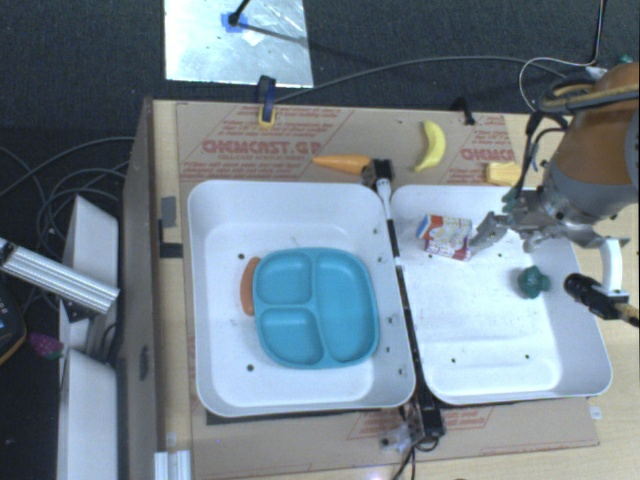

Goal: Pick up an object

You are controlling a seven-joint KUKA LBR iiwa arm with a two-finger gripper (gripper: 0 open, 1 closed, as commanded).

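I've got the arm [592, 153] reaching in from the right over the R bin [500, 373]. The gripper [487, 233] sits low over that bin's back-left part, tip aimed left at a small red/white/blue packet [445, 236]. Tip is just beside the packet's right edge; can't tell if it's touching. Jaw state: can't tell from this angle, since wrist body & slant hide it, so I'm not calling apart or together.

The packet lies on the bin floor, near the divider btw the two bins and not far from the back wall. It looks a bit crumpled, long side running left-right.

Also in the R bin: a teal-green lump [531, 282], right of & nearer me than the gripper tip, well apart from the packet.

L bin [215, 268]: a blue 3-compartment plate [318, 305] approx centre. An orange-brown sausage [247, 284] lies on the bin floor along the plate's left rim, right against it or nearly so.

Outside the bins, on the cardboard sheet [230, 138] behind them: a banana [432, 145] behind the R bin, a carrot [340, 164] near the L bin's back-right corner, and a yellow block [503, 173] close to the arm. A blue/yellow clamp [266, 100] grips the cardboard's back edge. A shiny metal sheet [238, 28] lies on the dark floor further back.
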